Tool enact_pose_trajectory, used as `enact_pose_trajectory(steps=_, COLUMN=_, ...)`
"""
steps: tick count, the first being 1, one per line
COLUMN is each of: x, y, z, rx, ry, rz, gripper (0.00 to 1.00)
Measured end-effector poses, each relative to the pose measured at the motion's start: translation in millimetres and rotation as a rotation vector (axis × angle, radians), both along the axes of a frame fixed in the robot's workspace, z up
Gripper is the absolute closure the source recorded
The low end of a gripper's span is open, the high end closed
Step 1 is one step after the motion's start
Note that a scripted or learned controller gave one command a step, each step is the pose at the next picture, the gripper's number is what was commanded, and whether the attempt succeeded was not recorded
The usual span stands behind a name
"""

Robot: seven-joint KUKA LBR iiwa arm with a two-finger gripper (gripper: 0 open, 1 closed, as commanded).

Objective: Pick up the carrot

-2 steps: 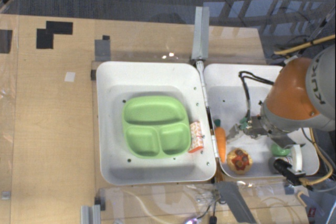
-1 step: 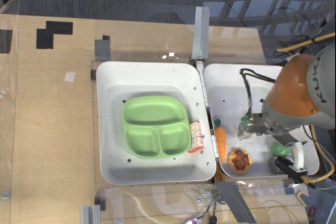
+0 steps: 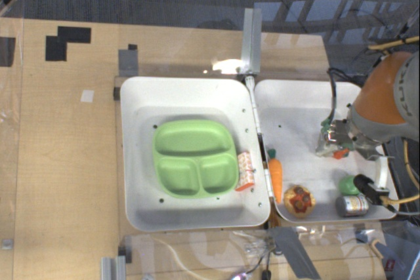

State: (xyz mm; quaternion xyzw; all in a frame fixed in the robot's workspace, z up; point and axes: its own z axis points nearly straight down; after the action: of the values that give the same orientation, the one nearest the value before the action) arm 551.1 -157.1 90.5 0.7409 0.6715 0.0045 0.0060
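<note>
Here, the gripper (image 3: pixel 330 143) hangs low over the right bin (image 3: pixel 295 101); whether its jaws are apart or together cannot be told, though something small and red shows at its tip. The carrot (image 3: pixel 276 179) lies well apart from it, along the bin's left wall, green top pointing away. Just beside the carrot's lower end sits a round red-and-yellow item (image 3: pixel 298 200). Near the bin's right corner lie a can (image 3: pixel 354 205) and a green object (image 3: pixel 350 185). The left bin (image 3: pixel 131 160) holds a green divided plate (image 3: pixel 194 157) and a small red-and-white packet (image 3: pixel 245 170).
</note>
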Motion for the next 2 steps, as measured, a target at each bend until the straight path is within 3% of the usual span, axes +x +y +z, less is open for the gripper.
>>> enact_pose_trajectory(steps=1, x=-24.5, y=-39.0, z=-0.1, rx=-0.003, ry=0.000, rz=0.112, gripper=1.00)
enact_pose_trajectory(steps=2, x=23.9, y=-4.2, z=-0.7, rx=0.003, ry=0.000, rz=-0.218, gripper=1.00)
